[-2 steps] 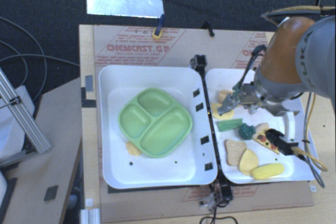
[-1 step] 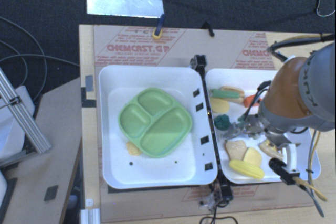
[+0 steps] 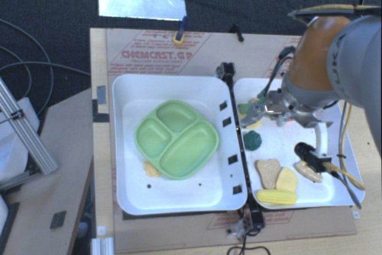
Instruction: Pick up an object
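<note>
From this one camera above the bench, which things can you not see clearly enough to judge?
- Gripper: small and blurred under the arm's wrist; open or shut cannot be told, nor whether it holds anything.
- Green and yellow pieces at the gripper: partly covered by it; what they are cannot be told.
- Yellow piece in the left bin: mostly hidden under the green plate.
- Back of the right bin: covered by the arm.

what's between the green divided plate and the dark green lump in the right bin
In the camera view, the two bins' adjoining white walls, with black clips along them, lie between the green divided plate and the dark green lump.
</note>
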{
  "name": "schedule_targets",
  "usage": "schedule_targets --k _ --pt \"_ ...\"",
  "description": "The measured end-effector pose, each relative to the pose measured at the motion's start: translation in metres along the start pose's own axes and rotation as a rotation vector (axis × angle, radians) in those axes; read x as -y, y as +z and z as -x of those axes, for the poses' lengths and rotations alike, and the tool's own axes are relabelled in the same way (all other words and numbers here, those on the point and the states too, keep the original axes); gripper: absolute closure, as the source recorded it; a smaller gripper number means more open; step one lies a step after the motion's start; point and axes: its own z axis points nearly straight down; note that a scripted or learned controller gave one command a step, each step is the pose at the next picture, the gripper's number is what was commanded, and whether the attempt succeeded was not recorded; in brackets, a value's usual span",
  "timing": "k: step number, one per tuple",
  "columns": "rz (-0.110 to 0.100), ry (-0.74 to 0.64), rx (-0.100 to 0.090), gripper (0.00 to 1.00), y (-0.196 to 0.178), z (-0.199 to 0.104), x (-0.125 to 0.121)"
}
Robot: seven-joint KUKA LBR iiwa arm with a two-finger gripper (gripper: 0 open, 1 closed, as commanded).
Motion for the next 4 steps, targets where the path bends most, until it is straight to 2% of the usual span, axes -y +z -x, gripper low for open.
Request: schedule_targets --k 1,2,3,4 --pt "-0.015 0.001 -0.003 0.0 0.006 -0.073 0.046" --pt "-0.006 0.002 -0.001 0.0 -0.044 -0.127 0.013" --pt "-0.019 0.015 0.001 0.0 0.007 -0.077 0.074" --pt "-0.009 -0.003 -0.003 0.0 0.024 -0.198 0.036"
